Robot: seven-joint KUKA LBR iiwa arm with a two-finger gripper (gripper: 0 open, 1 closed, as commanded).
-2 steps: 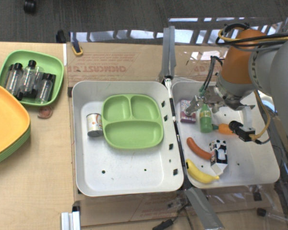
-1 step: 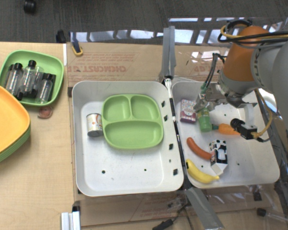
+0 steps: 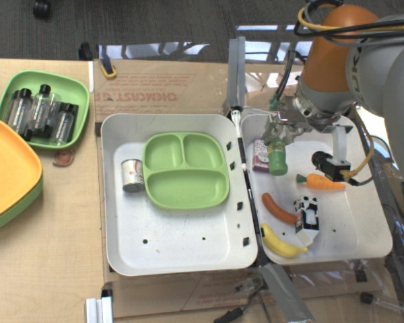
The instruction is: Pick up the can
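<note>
Camera view: the can (image 3: 132,175) is seen lying on its side in the left bin (image 3: 121,241), touching the left edge of a green divided plate (image 3: 186,169). The gripper (image 3: 281,130) is positioned over the right bin (image 3: 363,241), just above a green bottle (image 3: 277,158); its opening cannot be told.

orange plates (image 3: 10,173): cut by left edge; gripper (image 3: 277,134): fingers' state unclear; arm (image 3: 363,52): cut by right edge
</note>
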